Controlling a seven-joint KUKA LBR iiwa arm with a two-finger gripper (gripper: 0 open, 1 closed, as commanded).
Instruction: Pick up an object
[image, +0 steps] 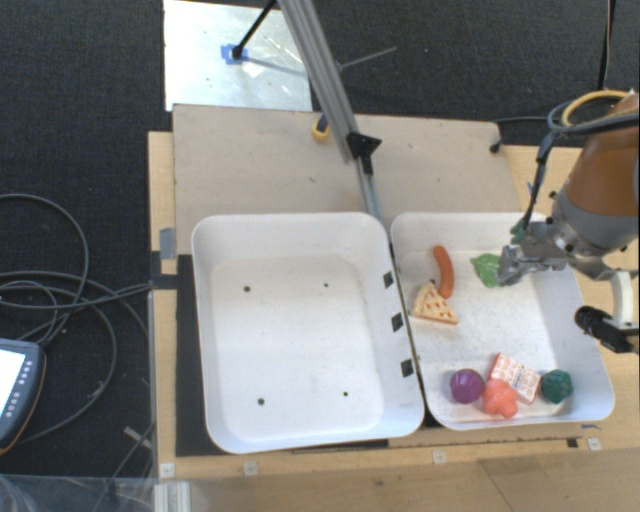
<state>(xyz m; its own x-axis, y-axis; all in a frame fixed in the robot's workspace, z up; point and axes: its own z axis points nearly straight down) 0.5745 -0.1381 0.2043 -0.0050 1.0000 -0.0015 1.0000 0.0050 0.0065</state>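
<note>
In the right bin lie an orange-red sausage-shaped piece, a yellow cheese wedge and a light green piece. Along the bin's near edge sit a purple ball, an orange-red lump, a red-and-white patterned block and a dark green piece. My gripper hangs low at the right side of the light green piece, touching or nearly touching it. The arm's body hides how the fingers stand.
The left bin stands beside the right one, separated by their raised rims with black clips. A grey camera pole slants across the back of the bench. Cables and a tablet lie on the floor at left.
</note>
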